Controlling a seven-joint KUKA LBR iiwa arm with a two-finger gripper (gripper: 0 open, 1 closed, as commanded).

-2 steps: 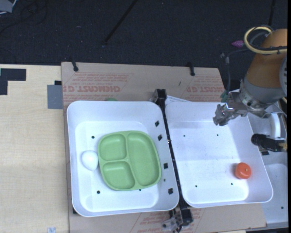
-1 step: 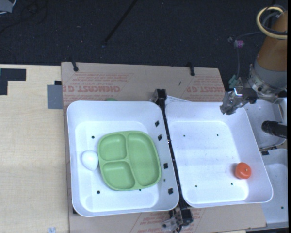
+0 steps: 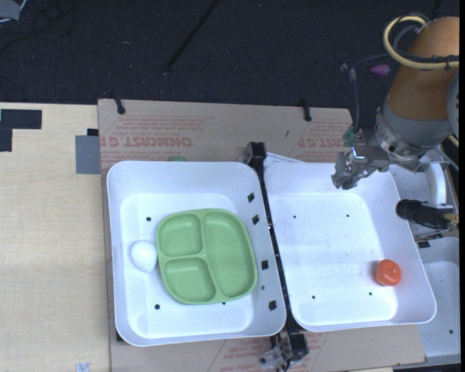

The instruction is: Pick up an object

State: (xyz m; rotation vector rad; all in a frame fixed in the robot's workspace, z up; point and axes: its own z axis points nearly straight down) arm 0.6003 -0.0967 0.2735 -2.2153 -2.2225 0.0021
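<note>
A small round orange object [image 3: 387, 272] lies low in the frame's lower right, on the right white bin's [image 3: 325, 301] floor, not yet picked up. The grey two-finger gripper [image 3: 349, 173] hangs well apart from it at upper right, over the bin's far rim; whether it is wide or narrow cannot be told.

You are looking down through one fixed camera mounted above the bench, tilted at a slant and standing far enough back to be taking in both white bins: the left bin [image 3: 124, 208] and the right bin [image 3: 333, 208]. The arm [image 3: 422, 84] is entering from the frame's right side.
</note>
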